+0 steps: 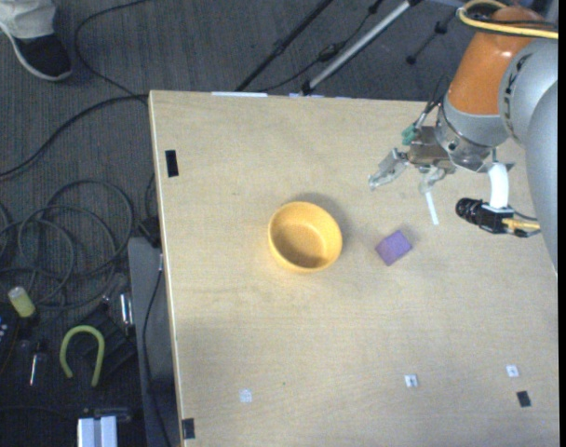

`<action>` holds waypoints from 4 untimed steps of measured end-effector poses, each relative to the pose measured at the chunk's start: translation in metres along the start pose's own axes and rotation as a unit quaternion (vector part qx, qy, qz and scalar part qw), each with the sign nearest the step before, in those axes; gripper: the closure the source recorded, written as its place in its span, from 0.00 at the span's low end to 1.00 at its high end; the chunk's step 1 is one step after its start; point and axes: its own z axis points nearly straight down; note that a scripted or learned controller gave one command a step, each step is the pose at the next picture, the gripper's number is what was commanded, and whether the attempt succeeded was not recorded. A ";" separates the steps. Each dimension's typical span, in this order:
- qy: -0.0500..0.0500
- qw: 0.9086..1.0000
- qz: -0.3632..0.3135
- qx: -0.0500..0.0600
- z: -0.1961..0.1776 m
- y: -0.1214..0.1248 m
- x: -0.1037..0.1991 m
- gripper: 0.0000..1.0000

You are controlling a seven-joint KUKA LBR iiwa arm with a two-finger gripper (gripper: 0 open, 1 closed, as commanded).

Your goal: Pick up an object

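The gripper (409, 182) hangs in the upper right of the frame above the wooden tabletop (264, 343), its two pale fingers spread apart with nothing between them, one reaching toward the left and the other pointing down toward the bottom of the frame. The nearest candidate to pick is the small purple block (394, 247), lying flat on the wood just below the gripper in the picture and a little to the right of the yellow bowl (305, 236), which sits near the middle of the table. Block and bowl are apart, so a grasp on the block should not disturb the bowl. To do this step well, I judge the arm should centre its fingers over the block, turn the wrist so the fingers line up with two opposite flat faces, and descend straight before closing. The block sits slightly rotated, so a misaligned approach could nudge it aside.
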 end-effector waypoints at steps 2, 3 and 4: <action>0.000 0.999 -0.051 0.000 0.101 -0.079 -0.008 0.00; 0.002 0.999 -0.051 0.001 0.094 -0.080 -0.006 1.00; 0.000 0.999 -0.043 0.000 0.012 -0.085 0.043 1.00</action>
